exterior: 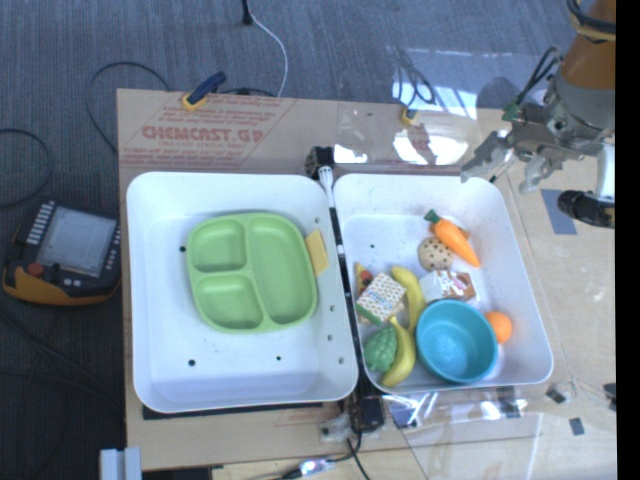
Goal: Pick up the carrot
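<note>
The carrot [455, 239], orange with a green top, lies in the right bin [400, 196] near its far right side, beside a brown cookie [433, 254]. My gripper [507, 166] hangs above the bin's far right corner, up and to the right of the carrot and apart from it. Its two fingers [480, 160] are spread, with nothing between them.
The right bin also holds a blue bowl [456, 340], a banana [407, 326], a small orange [499, 326], a green vegetable [380, 350] and a patterned box [380, 297]. The left bin [160, 268] holds a green divided plate [249, 271].
</note>
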`<act>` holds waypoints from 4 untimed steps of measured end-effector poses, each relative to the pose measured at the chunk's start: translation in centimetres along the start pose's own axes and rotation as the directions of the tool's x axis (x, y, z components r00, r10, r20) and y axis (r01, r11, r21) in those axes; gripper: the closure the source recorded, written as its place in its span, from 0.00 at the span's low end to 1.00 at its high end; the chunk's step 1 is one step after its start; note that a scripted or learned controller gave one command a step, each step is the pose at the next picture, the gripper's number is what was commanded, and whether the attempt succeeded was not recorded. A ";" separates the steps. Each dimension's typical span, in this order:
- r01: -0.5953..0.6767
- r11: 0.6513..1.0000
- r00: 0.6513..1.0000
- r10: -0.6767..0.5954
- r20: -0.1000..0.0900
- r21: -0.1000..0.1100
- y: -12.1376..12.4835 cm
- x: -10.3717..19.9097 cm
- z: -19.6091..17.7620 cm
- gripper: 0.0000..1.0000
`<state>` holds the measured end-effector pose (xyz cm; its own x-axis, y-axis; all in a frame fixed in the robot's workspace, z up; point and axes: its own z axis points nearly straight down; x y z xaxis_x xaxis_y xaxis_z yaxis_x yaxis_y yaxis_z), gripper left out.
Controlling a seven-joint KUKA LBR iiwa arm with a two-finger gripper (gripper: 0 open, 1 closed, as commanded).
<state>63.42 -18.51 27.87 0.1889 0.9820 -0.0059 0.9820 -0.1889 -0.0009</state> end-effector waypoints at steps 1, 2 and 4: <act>0.157 0.988 0.988 -0.157 -0.005 0.011 -2.4 0.9 15.3 0.00; -0.073 0.997 0.997 0.073 -0.005 0.000 -1.0 -0.6 18.3 0.00; -0.474 0.881 0.881 0.474 -0.006 -0.001 1.7 6.7 7.9 1.00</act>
